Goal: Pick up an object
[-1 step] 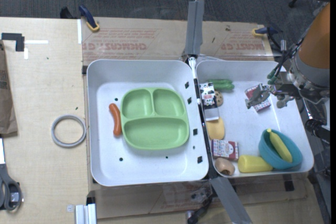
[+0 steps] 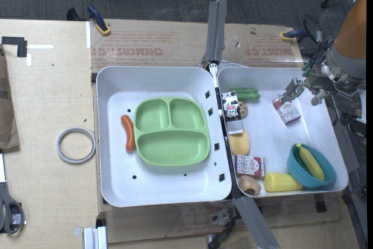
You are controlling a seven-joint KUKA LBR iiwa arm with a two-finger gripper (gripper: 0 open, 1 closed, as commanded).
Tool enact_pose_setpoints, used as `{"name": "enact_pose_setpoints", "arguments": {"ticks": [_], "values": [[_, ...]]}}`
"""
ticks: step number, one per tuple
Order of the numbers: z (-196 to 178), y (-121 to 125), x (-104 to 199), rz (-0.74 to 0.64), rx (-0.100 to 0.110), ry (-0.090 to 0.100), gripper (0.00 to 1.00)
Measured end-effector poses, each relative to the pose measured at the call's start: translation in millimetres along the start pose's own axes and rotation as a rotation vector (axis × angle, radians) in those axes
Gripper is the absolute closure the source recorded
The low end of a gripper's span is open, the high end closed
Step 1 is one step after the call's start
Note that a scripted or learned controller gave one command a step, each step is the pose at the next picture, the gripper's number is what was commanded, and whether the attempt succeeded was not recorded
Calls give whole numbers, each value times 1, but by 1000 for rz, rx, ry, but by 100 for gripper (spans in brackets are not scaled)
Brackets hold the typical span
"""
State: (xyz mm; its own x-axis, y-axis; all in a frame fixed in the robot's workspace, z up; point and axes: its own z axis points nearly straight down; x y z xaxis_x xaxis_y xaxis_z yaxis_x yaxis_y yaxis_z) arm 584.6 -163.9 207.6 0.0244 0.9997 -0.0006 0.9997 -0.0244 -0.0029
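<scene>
On the far left of the surface (image 2: 46, 96) a brown bag (image 2: 7, 102) lies at the edge, with a grey ring (image 2: 76, 144) just right of it and scissors (image 2: 10, 214) near the bottom corner. The left bin (image 2: 157, 192) holds an orange sausage (image 2: 127, 132) lying along the left side of a green divided plate (image 2: 172, 131), close beside it. Across the divider, the right bin (image 2: 274, 192) carries several things along its left wall: a green pepper (image 2: 245, 93) at the top, a small printed box (image 2: 231, 107) just below it, a yellow wedge (image 2: 238, 143), a red and white box (image 2: 249, 166), and a brown round piece (image 2: 250, 185) at the bottom. Just right of that piece lies a yellow block (image 2: 282, 182), touching a blue bowl (image 2: 310, 167) with a banana (image 2: 311, 161) in it. Higher up, a red and white packet (image 2: 287, 109) rests tilted on the bin floor. The end effector (image 2: 306, 89) hangs at the packet's upper right corner with its two fingers spread; one finger (image 2: 291, 90) reaches down to the packet's top edge, and nothing sits between them. The grey arm with its orange band (image 2: 355, 38) enters from the right.
</scene>
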Motion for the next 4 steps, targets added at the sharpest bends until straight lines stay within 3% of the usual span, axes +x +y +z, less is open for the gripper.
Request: {"name": "enact_pose_setpoints", "arguments": {"ticks": [1,2,3,4], "values": [[114,1,-23,-7,-3,-1,0],[105,1,-23,-5,-2,0,100],[105,1,-23,-5,-2,0,0],[96,1,-24,-2,-2,0,100]]}}
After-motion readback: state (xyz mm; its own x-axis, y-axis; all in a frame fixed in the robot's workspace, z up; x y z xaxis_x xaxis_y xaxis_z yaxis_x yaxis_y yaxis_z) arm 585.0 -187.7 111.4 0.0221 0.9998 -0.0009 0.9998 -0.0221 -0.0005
